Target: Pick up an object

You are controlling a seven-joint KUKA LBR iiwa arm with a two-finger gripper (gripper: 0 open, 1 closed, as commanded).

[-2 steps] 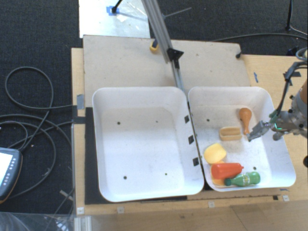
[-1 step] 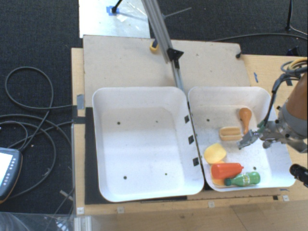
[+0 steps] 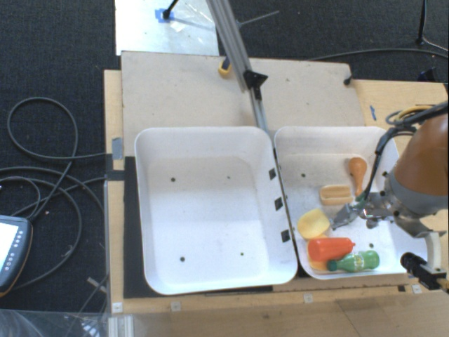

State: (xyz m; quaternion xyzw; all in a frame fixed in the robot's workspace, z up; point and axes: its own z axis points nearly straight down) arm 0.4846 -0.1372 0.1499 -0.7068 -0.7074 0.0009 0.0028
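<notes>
Over the right bin (image 3: 295, 142), gripper (image 3: 344, 216) blurred; jaw state unclear beside toys.

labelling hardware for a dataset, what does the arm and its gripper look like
The arm is a rounded orange-brown band over a grey wrist section, with black cables looping along it. The gripper is small, metallic grey, with green bits at its base.

White bins (image 3: 203, 142); orange carrot (image 3: 331, 247), seemingly green bottle (image 3: 356, 261).
</notes>
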